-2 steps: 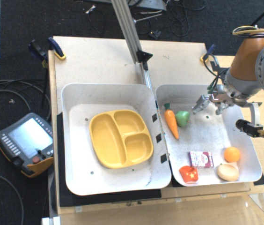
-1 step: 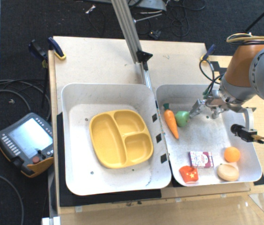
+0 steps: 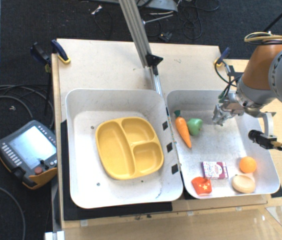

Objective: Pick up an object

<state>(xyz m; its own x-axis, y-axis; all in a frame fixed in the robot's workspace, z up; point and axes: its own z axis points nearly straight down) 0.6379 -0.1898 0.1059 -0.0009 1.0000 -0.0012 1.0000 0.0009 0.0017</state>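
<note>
1. At the far left, off the bench, a grey and orange teach pendant (image 3: 27,154) lies on the dark floor with cables looping around it.
2. The left bin (image 3: 81,109) holds a yellow divided plate (image 3: 130,147) with three compartments, lying flat near the bin's middle.
3. A slanted metal pole (image 3: 137,26) runs from the top of the view down to the seam where the two bins meet.
4. The right bin (image 3: 261,186) carries all the loose objects (six that can be counted).
5. An orange carrot (image 3: 183,132) lies near the bin's left wall, its green stalk end pointing away from the camera; a green rounded object (image 3: 195,125) sits just beside it on the right, touching or nearly so.
6. Along the near edge sits a red object (image 3: 202,185), with a small pink and white box (image 3: 215,170) just behind it to the right.
7. Further right, a pale round item (image 3: 243,184) lies near the bin's near-right corner, and an orange ball (image 3: 248,164) sits just behind it.
8. The gripper (image 3: 221,118) hangs over the far part of the right bin, to the right of the green object and apart from it; whether its fingers are spread or closed cannot be told, and nothing shows between them.
9. The grey arm with its orange band (image 3: 261,69) enters from the right edge.
</note>
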